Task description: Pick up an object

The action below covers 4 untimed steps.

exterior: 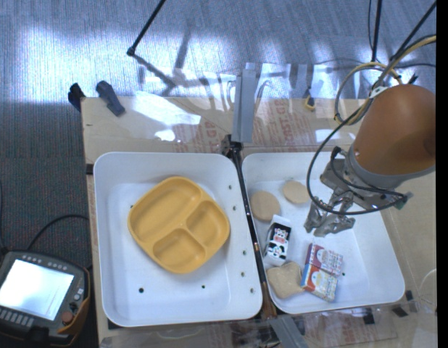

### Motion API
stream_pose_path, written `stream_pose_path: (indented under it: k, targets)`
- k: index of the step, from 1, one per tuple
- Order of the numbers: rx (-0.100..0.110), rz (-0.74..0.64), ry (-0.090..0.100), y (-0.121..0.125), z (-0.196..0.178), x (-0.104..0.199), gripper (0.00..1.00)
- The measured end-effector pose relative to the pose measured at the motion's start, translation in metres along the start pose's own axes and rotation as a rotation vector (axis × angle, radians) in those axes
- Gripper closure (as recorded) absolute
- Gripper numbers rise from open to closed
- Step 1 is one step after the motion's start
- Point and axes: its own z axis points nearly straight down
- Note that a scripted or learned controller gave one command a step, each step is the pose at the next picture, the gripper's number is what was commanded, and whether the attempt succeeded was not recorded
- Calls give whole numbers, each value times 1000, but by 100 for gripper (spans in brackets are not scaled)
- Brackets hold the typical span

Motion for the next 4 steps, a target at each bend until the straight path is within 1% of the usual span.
stream_pose_path:
  k: [1, 2, 3, 4]
  targets:
    - [-4, -583, -1, 55, -2, -55, 100]
    - [-8, -1223, -2, 91, -1, 2, 100]
    - [-8, -1637, -5, 115, -1, -42, 100]
    - [-8, -1990, -7, 147, -15, -85, 100]
